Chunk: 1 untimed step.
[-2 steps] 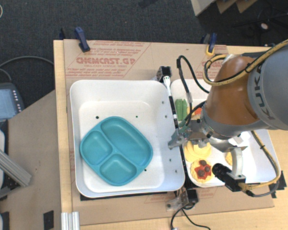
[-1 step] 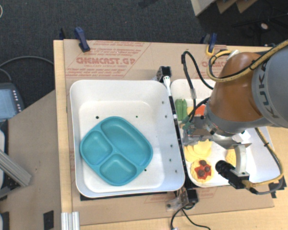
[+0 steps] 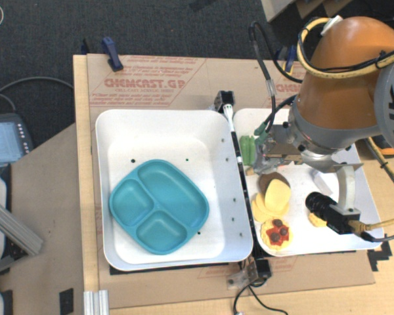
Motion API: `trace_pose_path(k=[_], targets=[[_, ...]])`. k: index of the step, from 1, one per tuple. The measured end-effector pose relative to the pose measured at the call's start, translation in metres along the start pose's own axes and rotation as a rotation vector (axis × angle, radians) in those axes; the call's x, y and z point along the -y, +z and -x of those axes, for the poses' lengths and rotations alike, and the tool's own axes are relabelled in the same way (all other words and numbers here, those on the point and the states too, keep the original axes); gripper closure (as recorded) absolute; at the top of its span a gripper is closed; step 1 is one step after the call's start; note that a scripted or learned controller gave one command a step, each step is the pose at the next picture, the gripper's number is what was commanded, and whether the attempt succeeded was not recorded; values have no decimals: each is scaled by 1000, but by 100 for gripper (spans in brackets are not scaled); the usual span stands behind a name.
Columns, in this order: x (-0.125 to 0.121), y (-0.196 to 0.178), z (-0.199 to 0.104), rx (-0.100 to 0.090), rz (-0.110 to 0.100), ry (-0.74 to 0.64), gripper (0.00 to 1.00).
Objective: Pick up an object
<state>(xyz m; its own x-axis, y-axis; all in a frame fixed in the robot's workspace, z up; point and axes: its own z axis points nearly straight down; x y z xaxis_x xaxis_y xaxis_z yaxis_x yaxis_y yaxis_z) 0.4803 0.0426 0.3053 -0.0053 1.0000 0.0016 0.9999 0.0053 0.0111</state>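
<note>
Over the right bin, the gripper hovers at 12 o'clock of the yellow piece; can't tell its finger state. Looks like approach; next it needs a straight drop.

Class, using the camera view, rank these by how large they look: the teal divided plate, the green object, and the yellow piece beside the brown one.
1. Teal divided plate
2. Yellow piece
3. Green object, partly hidden by the arm, so its rank is unsure.
</note>
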Motion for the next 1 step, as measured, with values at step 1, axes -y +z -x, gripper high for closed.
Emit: trace_pose_path(k=[1], targets=[[-31, 123, -36, -1, -13, 3, 100]])
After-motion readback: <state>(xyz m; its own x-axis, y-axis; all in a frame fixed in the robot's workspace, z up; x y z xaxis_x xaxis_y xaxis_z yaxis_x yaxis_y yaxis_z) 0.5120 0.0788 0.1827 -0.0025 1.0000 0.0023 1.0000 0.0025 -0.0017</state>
